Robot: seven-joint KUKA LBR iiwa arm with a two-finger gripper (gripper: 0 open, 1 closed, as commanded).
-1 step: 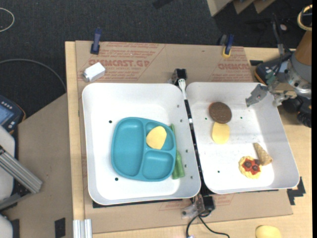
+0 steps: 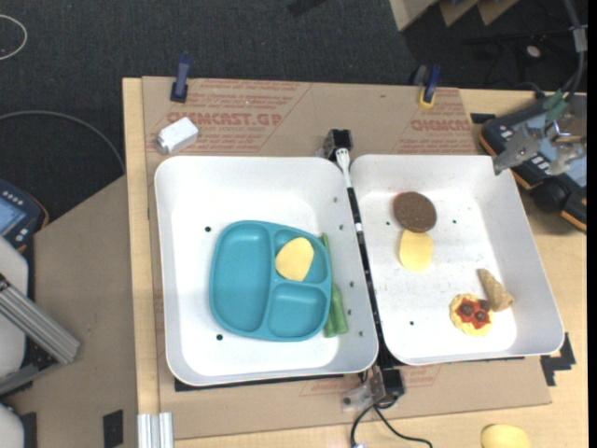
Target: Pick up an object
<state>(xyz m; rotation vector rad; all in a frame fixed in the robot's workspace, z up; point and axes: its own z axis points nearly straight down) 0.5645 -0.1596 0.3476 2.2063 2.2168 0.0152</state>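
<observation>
Camera view, near to far: in the right white bin (image 2: 522, 250) lie a small pizza toy (image 2: 471, 313), a yellow oval piece (image 2: 416, 250) and a round brown patty (image 2: 414, 211), all loose for picking; the gripper (image 2: 541, 143) waits beyond the bin's far corner, its state impossible to tell.

Two white bins (image 2: 187, 213) (image 2: 522, 278) sit side by side. One teal divided plate (image 2: 244, 287), two yellow pieces (image 2: 295, 259) (image 2: 416, 251), one brown patty (image 2: 414, 211), one green strip (image 2: 335, 314), one small pizza (image 2: 470, 313), one tan piece (image 2: 494, 289).
</observation>
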